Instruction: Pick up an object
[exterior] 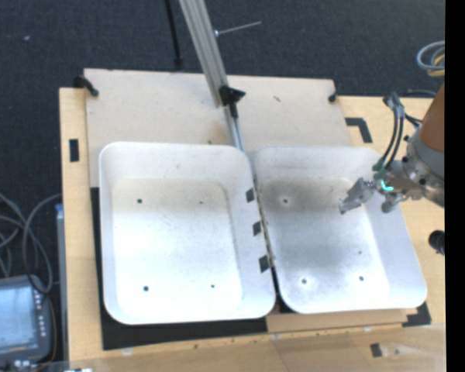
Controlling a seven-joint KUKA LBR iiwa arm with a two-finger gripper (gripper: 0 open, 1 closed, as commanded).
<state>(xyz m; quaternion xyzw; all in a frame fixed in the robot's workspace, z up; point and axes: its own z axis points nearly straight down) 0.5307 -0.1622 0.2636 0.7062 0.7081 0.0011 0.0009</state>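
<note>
My gripper (pixel 368 202) hangs over the upper right part of the right bin (pixel 395 285), coming in from the right edge of the camera view. Its two grey fingers (pixel 352 199) are spread apart, so it is open, and nothing sits between them. A small green light glows on the wrist just above the fingers. The right bin's floor below the gripper is white with a dark scuffed patch toward its middle.
The left bin (pixel 116 208) lies beside the right one, joined along a seam with small clips (pixel 257 227). A slanted aluminium rail (pixel 205 37) rises from the back of the bench. Cables loop at the arm's wrist (pixel 395 130).
</note>
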